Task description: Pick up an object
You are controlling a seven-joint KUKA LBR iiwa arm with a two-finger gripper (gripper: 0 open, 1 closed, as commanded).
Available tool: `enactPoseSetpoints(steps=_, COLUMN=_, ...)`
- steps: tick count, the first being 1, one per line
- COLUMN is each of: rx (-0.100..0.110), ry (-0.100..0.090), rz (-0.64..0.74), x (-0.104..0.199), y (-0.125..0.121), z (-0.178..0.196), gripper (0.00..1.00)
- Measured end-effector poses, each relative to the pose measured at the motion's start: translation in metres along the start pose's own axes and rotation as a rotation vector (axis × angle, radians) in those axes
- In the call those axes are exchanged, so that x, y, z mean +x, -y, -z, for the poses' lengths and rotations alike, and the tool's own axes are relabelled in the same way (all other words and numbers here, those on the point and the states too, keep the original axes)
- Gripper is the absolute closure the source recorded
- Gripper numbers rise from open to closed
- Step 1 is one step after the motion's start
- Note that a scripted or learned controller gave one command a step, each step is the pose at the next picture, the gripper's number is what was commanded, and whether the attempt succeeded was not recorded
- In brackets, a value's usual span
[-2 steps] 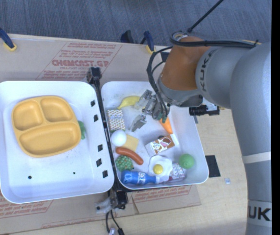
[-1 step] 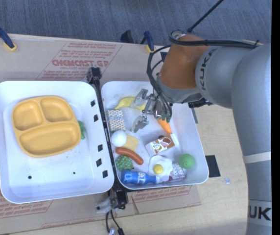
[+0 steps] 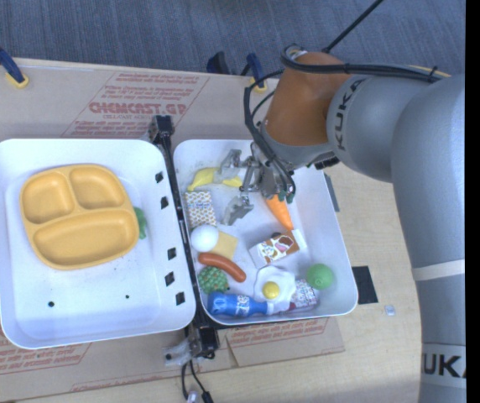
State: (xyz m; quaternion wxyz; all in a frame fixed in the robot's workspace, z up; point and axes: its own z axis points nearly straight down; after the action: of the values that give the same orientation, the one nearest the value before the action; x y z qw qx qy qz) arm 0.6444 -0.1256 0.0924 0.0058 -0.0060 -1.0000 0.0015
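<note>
At the near edge of the right white plastic bin (image 3: 341,263), a blue plastic bottle (image 3: 233,306) is seen lying beside a toy fried egg (image 3: 273,286), a round green ball (image 3: 320,276) and a red toy sausage (image 3: 222,266). Further in, the metal two-finger gripper (image 3: 242,201) is hung low over the bin, next to an orange toy carrot (image 3: 279,211) and a yellow toy banana (image 3: 204,177). Whether the jaws are spread or pressed together cannot be told, and nothing is seen between them. The toys are packed closely, so a neighbour could be pushed or a smooth toy could slip out when it is closed on. To the left, a yellow divided tray (image 3: 79,216) is held in the left white bin (image 3: 5,309). Both bins are carried by a table covered with brown printed cardboard (image 3: 131,99), and grey carpet (image 3: 139,15) is seen beyond.
</note>
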Motion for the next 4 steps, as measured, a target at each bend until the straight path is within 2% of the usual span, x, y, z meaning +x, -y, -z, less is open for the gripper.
enactPoseSetpoints(steps=1, rx=0.004, ry=-0.013, rz=-0.002, x=-0.006, y=-0.013, z=0.0, gripper=0.0)
enactPoseSetpoints(steps=2, rx=-0.002, ry=0.009, rz=0.268, x=0.102, y=0.026, z=-0.002, gripper=0.0)
enactPoseSetpoints(steps=3, rx=-0.001, ry=0.013, rz=0.304, x=0.047, y=0.013, z=-0.001, gripper=0.0)
enactPoseSetpoints(steps=4, rx=-0.001, ry=0.01, rz=0.438, x=0.093, y=0.045, z=-0.002, gripper=0.0)
